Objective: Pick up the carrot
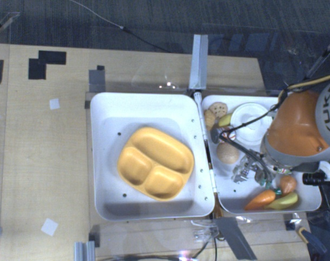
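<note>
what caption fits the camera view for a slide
KUKA arm over the right bin, near the carrot; yellow tray in left bin.

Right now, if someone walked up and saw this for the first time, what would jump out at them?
First the big yellow divided tray, lying alone in the left bin. Next the arm's orange band, looming over the right bin, which is crowded with small food items. Along that bin's near edge lies the carrot, close below the gripper and right beside a yellow-green piece.
</note>
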Motion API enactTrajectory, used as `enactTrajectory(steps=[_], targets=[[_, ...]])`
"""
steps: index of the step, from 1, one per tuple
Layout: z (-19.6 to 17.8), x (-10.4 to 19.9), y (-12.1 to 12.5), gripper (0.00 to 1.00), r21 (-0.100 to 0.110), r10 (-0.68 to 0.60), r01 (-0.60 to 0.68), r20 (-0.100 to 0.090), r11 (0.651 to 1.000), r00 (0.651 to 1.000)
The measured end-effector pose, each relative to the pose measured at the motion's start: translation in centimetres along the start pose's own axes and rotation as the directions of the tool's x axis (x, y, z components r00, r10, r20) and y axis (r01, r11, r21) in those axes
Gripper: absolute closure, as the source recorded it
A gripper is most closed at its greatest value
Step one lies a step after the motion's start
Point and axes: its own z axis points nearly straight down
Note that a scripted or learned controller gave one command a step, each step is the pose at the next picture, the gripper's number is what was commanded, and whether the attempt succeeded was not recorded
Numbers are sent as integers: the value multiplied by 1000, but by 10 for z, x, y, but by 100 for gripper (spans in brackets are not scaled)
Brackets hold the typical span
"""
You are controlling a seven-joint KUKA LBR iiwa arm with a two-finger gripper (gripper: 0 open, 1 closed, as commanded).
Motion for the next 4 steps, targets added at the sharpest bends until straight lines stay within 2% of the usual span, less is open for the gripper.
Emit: enactTrajectory(steps=[1,3,4], targets=[[0,0,0,0,0,0,0,-1,1000,1000],[0,0,0,0,0,0,0,-1,1000,1000],[-21,4,1,0,6,367,-367,-6,930,930]])
